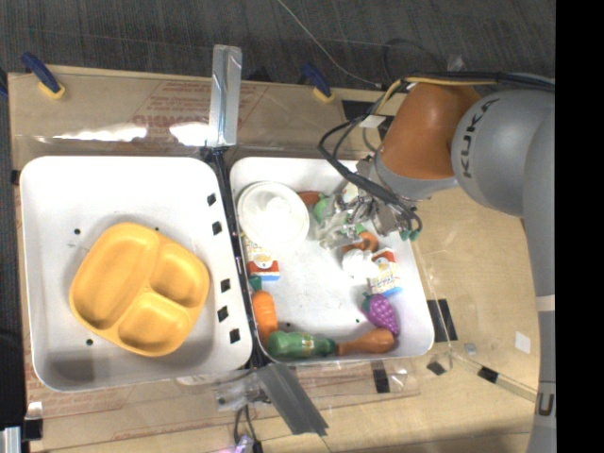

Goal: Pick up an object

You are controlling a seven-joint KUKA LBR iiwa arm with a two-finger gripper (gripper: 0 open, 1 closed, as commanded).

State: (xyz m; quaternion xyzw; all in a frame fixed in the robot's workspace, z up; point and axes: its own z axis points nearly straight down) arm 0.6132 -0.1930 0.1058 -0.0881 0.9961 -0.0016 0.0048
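**Arm low over the crowded right bin**

Here, the left bin (38,253) holds a yellow divided plate (140,287). In the right bin (311,300), a white bowl (274,211) sits at the far left, a carrot (263,313) and a green bottle (300,345) lie along the near edge, and purple grapes (382,311) rest near the right corner. The gripper (354,217) is down among small toys right of the bowl; its grip cannot be judged amid the clutter.
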